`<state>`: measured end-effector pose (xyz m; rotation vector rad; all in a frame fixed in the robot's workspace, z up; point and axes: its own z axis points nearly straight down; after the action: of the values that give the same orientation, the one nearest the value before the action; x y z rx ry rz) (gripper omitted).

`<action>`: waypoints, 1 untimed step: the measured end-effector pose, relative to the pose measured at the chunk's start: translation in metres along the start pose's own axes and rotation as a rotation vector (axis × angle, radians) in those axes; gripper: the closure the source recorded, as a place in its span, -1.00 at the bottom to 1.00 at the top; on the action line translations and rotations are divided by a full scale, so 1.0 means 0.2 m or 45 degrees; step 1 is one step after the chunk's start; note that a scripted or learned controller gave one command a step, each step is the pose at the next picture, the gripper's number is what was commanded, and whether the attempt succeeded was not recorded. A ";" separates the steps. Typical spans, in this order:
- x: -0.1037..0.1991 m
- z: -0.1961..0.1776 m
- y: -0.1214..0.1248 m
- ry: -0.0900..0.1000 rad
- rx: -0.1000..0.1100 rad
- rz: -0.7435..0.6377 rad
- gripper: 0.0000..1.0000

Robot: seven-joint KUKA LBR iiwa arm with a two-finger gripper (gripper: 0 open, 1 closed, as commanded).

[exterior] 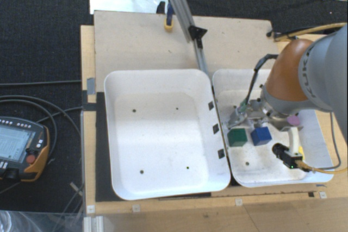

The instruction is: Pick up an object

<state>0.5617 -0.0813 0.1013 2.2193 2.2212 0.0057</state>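
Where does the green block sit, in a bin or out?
In: the green block rests on the right bin's floor, beside the blue block.

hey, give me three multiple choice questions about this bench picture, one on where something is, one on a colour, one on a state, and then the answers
1. Where do the blocks lie?
A. left bin
B. right bin
C. on the floor

2. What colour is the block beside the blue block?
A. green
B. red
C. yellow

3. How does the arm stand?
A. parked off the bench
B. over the left bin
C. reaching over the right bin

Answers:
1 B: both blocks rest in the right bin.
2 A: the green block sits left of the blue block.
3 C: the arm leans over the right bin, gripper just above the blocks.
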 end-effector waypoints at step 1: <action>0.00 0.05 -0.10 -0.001 0.004 0.000 -1.00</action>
<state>0.5418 -0.0815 0.0903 2.2208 2.2223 0.0020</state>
